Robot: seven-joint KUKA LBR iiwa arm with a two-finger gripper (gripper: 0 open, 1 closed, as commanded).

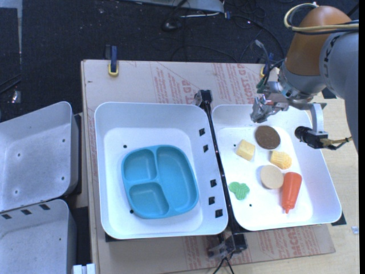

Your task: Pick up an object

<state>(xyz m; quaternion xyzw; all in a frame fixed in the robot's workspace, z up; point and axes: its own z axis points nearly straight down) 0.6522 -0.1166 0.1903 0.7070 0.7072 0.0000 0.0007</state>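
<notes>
board [171, 81] | red print, reversed, possibly "MACTAC" | otherwise illegible

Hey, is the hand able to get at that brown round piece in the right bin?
Probably yes. The hand hovers just beyond the brown disc, which lies flat with nothing on top; the yellow block sits apart from it.

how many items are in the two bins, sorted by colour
blue: 1, divided tray
yellow: 2, block, corn-like piece
brown: 1, disc
tan: 1, disc
green: 1, leafy piece
orange-red: 1, carrot-like piece
total: 7
</notes>
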